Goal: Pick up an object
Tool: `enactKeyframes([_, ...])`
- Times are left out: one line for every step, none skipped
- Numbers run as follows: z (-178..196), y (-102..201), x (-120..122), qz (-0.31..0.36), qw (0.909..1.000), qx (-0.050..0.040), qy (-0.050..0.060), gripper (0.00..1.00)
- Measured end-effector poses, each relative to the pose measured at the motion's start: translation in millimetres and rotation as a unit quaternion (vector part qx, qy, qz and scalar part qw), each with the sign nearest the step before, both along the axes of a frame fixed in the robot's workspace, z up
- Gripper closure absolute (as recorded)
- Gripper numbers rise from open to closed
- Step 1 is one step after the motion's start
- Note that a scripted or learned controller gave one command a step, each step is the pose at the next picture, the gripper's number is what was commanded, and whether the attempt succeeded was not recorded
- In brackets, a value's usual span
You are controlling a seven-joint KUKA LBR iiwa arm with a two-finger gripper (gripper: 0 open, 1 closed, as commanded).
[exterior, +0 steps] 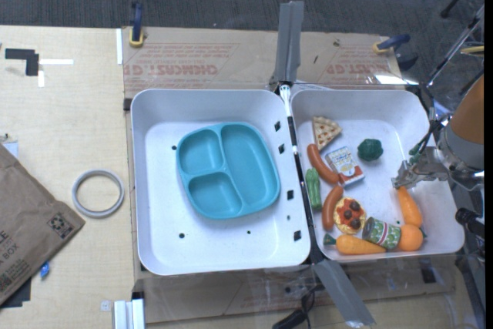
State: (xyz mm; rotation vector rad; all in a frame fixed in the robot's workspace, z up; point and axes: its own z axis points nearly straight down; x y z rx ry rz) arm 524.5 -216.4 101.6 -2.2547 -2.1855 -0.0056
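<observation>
From my overhead camera I see the end effector [402,179] low in the right bin [385,113], near its right wall, fingers apparently spread with nothing between them, tips just above the upper end of an orange toy carrot [410,208]. That carrot is smooth, stubby and tapered, its long axis running from upper left to lower right, roughly along the bin's right wall. A second carrot [358,245] lies along the front wall, pointing left, beside a green can [382,232] and an orange ball [412,239]. Further left are a pizza slice [326,131], two sausages [320,162], a green broccoli piece [370,149] and a small carton [343,164]. The left bin [154,166] holds a teal divided plate [228,169].
</observation>
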Motion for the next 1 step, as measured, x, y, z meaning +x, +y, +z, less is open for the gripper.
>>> enactKeyframes([6.4,-4.6,29.9,0.021,0.9998,-0.0025,0.001,1.00])
